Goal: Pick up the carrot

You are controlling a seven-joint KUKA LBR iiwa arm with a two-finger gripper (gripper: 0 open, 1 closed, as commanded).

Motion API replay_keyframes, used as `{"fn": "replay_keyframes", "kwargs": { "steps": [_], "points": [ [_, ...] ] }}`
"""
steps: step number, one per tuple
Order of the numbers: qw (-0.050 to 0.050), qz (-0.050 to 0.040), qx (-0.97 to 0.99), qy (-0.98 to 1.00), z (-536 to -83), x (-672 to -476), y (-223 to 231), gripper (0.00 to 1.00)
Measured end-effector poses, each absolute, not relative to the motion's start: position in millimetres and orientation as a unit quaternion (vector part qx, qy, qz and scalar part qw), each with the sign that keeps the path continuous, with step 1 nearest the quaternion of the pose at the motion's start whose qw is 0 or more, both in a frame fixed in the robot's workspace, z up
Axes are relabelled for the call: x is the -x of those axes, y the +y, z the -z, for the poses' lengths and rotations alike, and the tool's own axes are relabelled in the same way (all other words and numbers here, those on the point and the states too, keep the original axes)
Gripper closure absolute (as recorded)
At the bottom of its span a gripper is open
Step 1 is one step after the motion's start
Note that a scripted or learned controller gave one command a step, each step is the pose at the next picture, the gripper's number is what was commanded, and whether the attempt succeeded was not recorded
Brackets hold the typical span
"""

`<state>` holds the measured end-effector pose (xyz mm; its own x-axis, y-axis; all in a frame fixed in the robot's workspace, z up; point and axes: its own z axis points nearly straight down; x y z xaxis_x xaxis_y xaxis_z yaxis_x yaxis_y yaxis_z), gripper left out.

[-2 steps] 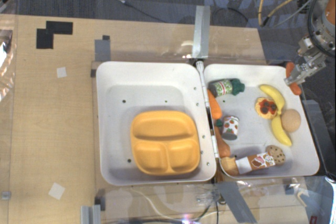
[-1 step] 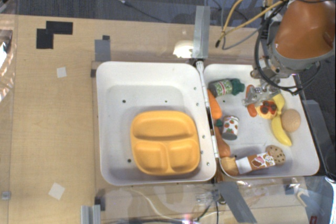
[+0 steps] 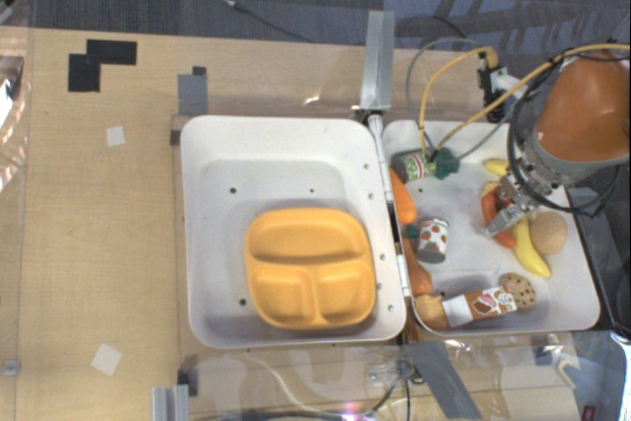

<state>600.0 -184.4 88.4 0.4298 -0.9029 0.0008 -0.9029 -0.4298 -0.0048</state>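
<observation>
The carrot (image 3: 401,197), a long orange piece, lies along the left wall of the right bin (image 3: 582,306), just below a small can with a green and red label (image 3: 415,165). My gripper (image 3: 504,217) hangs low over the right half of that bin, well to the right of the carrot. It sits right over a red-orange item (image 3: 489,203) that shows on both sides of it. Whether the gripper touches or holds that item is hidden by the wrist.
Around the gripper lie a banana (image 3: 533,254), a beige round item (image 3: 550,234), a cookie (image 3: 517,291), a brown and white tube (image 3: 474,306) and a small patterned can (image 3: 432,240). The left bin (image 3: 212,163) holds a yellow divided plate (image 3: 311,266). Yellow and black cables (image 3: 444,79) loop behind the right bin.
</observation>
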Motion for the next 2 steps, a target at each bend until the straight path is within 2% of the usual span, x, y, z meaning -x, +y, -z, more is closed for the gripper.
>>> {"fn": "replay_keyframes", "kwargs": {
  "steps": [1,2],
  "points": [
    [0.003,0.0053,0.886,0.464,-176,-630.3,-192,1.0],
    [0.002,0.0,0.946,0.323,-108,-578.5,-178,1.0]
  ]
}}
